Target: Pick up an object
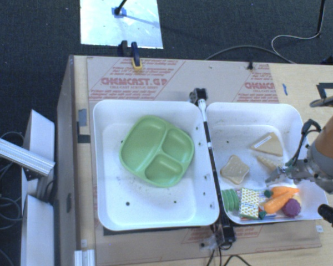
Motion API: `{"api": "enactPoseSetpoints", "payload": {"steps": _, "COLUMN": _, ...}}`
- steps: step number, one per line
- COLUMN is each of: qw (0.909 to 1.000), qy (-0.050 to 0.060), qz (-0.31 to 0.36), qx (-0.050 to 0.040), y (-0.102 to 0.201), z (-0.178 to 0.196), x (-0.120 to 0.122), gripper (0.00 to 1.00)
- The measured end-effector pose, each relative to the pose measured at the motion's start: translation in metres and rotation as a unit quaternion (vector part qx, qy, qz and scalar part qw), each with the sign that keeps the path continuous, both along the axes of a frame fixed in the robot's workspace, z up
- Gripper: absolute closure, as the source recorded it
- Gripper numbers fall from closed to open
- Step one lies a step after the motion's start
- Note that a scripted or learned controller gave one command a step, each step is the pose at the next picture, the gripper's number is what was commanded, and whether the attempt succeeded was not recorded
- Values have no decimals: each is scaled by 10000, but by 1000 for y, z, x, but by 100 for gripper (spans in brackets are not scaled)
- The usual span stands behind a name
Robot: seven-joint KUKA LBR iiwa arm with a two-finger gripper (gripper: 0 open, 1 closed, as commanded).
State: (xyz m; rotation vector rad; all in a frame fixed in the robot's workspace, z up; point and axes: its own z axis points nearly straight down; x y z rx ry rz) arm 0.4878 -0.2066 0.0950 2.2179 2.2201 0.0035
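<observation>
We see the toy foods gathered in the right bin (299,115): an orange carrot (277,200) and purple piece (292,206) at its near right corner, a bread slice (235,169) toward the middle, a sandwich wedge (268,144) behind. The gripper (286,173) hovers just above the carrot; its finger state we cannot tell. A green divided plate (156,150) lies in the left bin (116,204).

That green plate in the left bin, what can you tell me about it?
The green plate looks like smooth light-green plastic, squarish with rounded corners, split by raised ridges into three compartments. It lies face up, turned at an angle, on the floor of the left bin, toward the divider. Nothing rests in it.
</observation>
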Motion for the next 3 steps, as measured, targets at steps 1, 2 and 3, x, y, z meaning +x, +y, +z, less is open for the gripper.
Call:
{"api": "enactPoseSetpoints", "payload": {"steps": 1, "qw": 10000, "qy": 15, "qz": -1, "qx": 3, "y": 0, "z": -11, "x": -1, "gripper": 0}}
{"api": "enactPoseSetpoints", "payload": {"steps": 2, "qw": 10000, "qy": -1, "qz": 6, "qx": -1, "y": 0, "z": 0, "x": 0, "gripper": 100}}
{"api": "enactPoseSetpoints", "payload": {"steps": 3, "qw": 10000, "qy": 0, "qz": 3, "qx": 0, "y": 0, "z": 0, "x": 0, "gripper": 0}}
